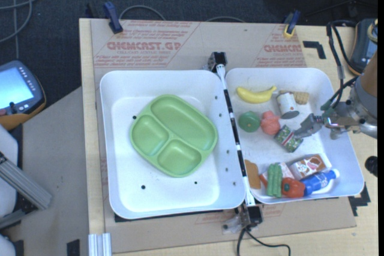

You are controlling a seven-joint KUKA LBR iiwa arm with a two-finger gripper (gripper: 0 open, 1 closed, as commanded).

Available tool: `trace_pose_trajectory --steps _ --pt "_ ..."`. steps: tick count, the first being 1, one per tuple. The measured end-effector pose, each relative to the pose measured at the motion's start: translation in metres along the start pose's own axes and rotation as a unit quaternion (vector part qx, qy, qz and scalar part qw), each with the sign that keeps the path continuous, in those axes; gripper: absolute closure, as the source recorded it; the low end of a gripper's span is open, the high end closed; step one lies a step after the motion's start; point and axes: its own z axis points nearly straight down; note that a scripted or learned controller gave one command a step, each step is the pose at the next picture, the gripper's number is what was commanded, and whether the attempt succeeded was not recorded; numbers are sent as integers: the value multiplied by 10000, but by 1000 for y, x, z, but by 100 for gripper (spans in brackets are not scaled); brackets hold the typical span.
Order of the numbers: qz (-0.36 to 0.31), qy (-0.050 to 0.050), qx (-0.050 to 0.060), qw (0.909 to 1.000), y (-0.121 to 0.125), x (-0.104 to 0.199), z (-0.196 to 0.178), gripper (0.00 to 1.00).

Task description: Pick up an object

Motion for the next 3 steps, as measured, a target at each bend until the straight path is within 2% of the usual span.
trace_pose_trajectory --steps 1,2,3 --pt "-1 6 26 10000 45 -19 156 0" --pt "-28 -2 -15 10000 81 34 156 0" --pt "-3 -10 -40 10000 82 31 144 100"
